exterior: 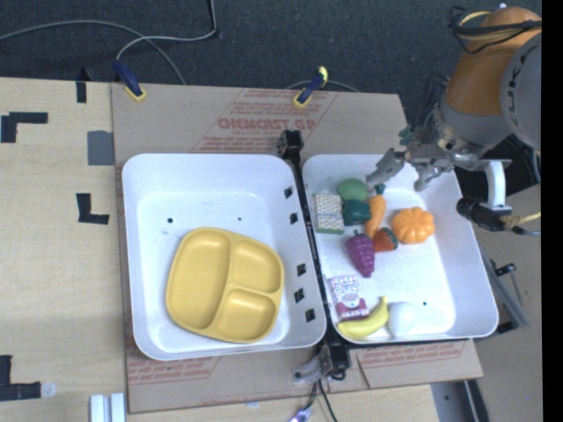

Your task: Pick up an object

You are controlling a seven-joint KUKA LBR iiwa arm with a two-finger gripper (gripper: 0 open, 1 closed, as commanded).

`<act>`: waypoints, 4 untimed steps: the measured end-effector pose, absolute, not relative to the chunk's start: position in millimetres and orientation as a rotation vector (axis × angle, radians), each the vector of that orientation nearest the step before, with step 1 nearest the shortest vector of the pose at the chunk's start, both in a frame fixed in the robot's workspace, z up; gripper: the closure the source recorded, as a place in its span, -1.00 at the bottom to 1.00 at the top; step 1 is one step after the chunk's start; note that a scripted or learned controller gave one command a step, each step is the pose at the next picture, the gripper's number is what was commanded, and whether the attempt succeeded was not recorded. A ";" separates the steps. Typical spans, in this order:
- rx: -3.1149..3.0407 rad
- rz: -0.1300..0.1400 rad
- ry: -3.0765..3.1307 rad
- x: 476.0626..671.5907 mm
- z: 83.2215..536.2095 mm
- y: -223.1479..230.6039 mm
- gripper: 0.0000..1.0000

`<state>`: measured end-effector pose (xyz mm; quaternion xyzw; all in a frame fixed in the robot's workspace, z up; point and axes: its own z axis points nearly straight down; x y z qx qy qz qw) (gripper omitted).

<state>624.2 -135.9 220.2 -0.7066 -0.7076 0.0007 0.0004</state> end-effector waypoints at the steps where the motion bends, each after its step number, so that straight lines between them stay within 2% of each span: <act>1: -2.226 -0.006 -2.226 612.2 97.4 -125.2 -1.00; 2: -2.222 -0.002 -2.224 548.8 86.3 -116.2 -1.00; 3: -2.224 -0.003 -2.226 549.6 96.3 -116.9 1.00; 4: -2.218 -0.001 -2.224 573.1 184.5 -41.5 1.00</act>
